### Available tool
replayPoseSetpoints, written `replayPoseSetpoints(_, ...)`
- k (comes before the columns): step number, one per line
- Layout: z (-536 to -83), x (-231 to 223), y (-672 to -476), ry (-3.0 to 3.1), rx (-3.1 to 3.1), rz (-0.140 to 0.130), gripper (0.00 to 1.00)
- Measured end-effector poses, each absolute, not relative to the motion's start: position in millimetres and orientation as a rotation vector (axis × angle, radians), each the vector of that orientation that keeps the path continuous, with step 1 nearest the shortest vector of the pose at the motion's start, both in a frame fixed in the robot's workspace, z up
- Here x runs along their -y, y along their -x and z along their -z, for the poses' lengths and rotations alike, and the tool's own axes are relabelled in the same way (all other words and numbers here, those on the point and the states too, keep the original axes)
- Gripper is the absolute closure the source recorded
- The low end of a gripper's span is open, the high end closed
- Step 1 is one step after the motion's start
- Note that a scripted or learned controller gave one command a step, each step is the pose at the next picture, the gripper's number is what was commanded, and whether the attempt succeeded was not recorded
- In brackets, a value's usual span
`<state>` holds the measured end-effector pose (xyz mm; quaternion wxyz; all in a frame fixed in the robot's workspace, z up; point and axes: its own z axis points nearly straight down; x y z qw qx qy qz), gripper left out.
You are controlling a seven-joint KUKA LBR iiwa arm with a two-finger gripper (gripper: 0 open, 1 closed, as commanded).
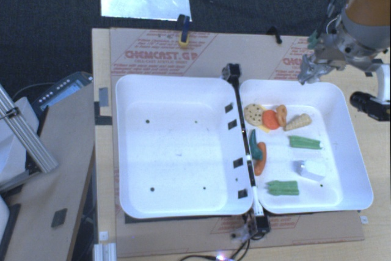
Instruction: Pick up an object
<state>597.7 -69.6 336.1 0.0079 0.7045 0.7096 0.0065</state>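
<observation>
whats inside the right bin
The right bin holds a cookie, tomato, cone, green pod, carrot, grey piece and green block. Anything beneath them is covered.

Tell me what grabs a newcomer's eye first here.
The cluster of small colourful toy foods in the right white bin: a speckled round cookie, an orange-red tomato piece and green bean pods. Next, the grey arm's gripper hovering over that bin's far rim, beside the left white bin.
</observation>
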Motion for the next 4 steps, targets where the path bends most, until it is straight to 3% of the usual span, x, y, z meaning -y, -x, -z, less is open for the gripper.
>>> replayPoseSetpoints(1, -198, 28, -507.7, -2.229, -2.235, 0.015, 1.00)
replayPoseSetpoints(2, -432, 81, -513.4, -2.206, -2.211, -0.020, 1.00)
replayPoseSetpoints(3, -330, 7, -590.0, -2.210, -2.236, 0.000, 1.00)
replayPoseSetpoints(4, -461, -47, -597.1, -2.202, -2.226, -0.022, 1.00)
